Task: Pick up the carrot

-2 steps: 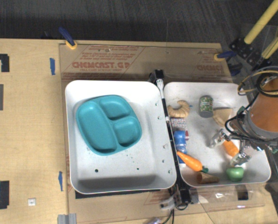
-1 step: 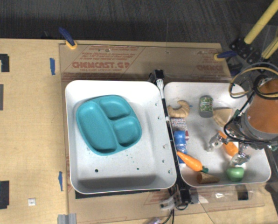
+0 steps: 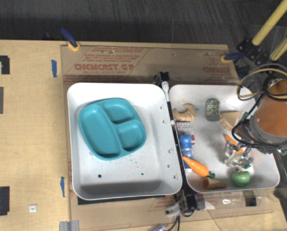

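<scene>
Nearest edge of right bin (image 3: 273, 177): brown cone-shaped item (image 3: 215, 183) at the front wall, green apple-like ball (image 3: 240, 178) just right of it. Carrot (image 3: 195, 166) lies on the bin floor at the front left, orange body slanting up-left, green tip toward the cone, close to the wall between the bins. Gripper (image 3: 237, 155) hangs over the right bin just above the green ball, well apart from the carrot; nothing seen between the fingers, but open or clenched, cannot tell, metal parts blur together. Orange-banded arm (image 3: 276, 117) with black cables comes in from the right. Blue bottle-like item (image 3: 186, 145) sits just behind the carrot, a small red-and-white packet (image 3: 184, 127) behind that. Farther back: tan croissant-like piece (image 3: 184, 112), a small greenish can (image 3: 212, 107), a pale wedge (image 3: 229, 119) near the arm. Left bin (image 3: 81, 177) holds a teal divided plate (image 3: 112, 127), three compartments. Cardboard sheet (image 3: 105, 64) lies on the worktop (image 3: 23, 129) behind both bins.
</scene>
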Robot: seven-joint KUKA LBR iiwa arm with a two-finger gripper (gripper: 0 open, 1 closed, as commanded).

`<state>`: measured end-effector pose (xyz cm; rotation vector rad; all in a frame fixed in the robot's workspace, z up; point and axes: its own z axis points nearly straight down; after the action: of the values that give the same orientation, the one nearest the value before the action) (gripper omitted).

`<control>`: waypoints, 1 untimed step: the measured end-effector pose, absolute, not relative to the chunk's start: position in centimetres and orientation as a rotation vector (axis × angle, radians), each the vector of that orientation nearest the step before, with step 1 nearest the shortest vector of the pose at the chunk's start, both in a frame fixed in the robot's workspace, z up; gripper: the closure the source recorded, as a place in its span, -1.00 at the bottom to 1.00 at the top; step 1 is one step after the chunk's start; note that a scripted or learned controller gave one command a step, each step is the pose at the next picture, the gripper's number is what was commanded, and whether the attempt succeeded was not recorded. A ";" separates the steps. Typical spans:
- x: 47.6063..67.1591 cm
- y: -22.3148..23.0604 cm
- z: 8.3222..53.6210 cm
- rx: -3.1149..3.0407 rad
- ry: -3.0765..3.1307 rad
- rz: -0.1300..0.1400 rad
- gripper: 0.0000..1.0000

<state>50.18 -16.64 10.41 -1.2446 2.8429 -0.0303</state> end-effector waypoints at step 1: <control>49.3 -18.1 9.1 -1.245 2.861 -0.006 1.00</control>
<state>49.34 -18.13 9.11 -1.2448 2.8612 -0.0063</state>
